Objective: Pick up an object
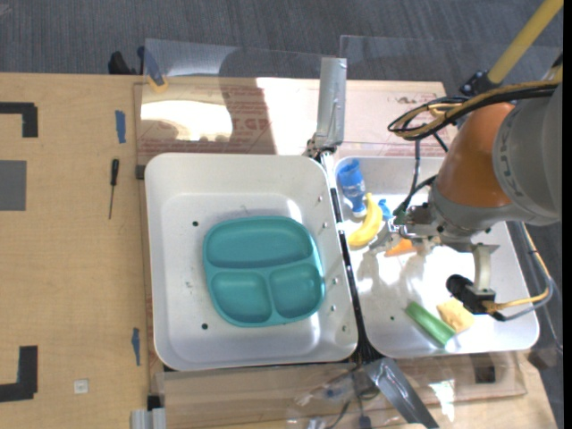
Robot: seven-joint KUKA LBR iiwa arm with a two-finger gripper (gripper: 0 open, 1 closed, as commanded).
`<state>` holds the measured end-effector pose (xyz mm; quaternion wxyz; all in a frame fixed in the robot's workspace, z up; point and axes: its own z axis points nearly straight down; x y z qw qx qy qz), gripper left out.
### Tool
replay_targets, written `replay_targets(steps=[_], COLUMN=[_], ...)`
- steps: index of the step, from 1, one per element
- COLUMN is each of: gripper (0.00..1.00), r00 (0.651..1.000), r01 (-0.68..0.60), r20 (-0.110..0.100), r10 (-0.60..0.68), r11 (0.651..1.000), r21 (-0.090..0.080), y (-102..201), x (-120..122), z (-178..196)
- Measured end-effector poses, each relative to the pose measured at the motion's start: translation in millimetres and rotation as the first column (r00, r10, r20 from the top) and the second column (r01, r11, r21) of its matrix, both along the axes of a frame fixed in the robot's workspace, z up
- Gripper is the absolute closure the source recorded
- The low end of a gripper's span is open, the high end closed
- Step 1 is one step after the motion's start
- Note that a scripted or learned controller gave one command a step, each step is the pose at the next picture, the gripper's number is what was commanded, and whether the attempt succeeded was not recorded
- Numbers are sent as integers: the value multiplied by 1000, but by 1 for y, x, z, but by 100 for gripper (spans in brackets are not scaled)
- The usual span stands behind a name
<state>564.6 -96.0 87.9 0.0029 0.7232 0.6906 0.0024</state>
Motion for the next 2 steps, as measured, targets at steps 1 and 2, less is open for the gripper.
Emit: replay_targets(steps=[1, 2], gripper=[0, 0], r00=[997, 1000], r01=[-82, 10], r20=[4, -1], r10=[82, -10], r11=[997, 1000], r21=[0, 1], y=[19, 3], x=[-20, -66], z=[102, 0])
